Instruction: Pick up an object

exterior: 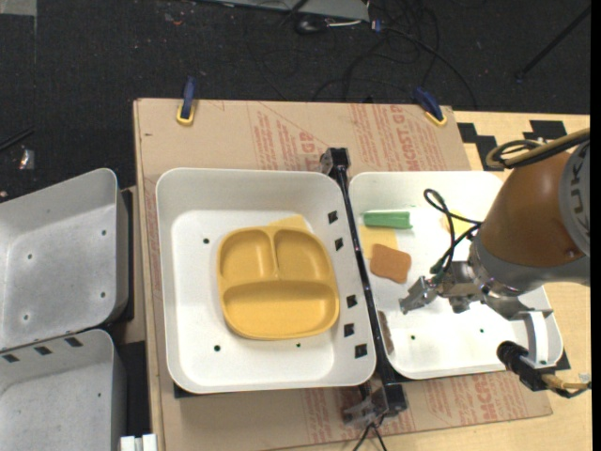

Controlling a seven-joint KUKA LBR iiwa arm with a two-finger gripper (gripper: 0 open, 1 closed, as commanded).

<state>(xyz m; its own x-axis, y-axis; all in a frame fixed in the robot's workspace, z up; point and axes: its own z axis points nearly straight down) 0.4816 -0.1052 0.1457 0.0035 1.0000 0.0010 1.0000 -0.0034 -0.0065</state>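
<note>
The right bin (441, 360) holds a green bar (387, 219) near its far left corner. A flat yellow piece (378, 240) lies just in front of it, and an orange-brown chunk (392, 264) partly overlaps that piece. My gripper (418, 297) hangs low over the right bin's floor, just right of and nearer than the orange-brown chunk, pointing towards the divider. Nothing shows held in it. The arm's orange band (528, 219) covers the bin's right part.
The left bin (183, 280) holds a yellow divided plate (278, 283). A black divider rail (357, 261) runs between the bins. A black cable (449, 224) loops over the right bin. Grey metal trays (56, 252) sit off the bench at the left.
</note>
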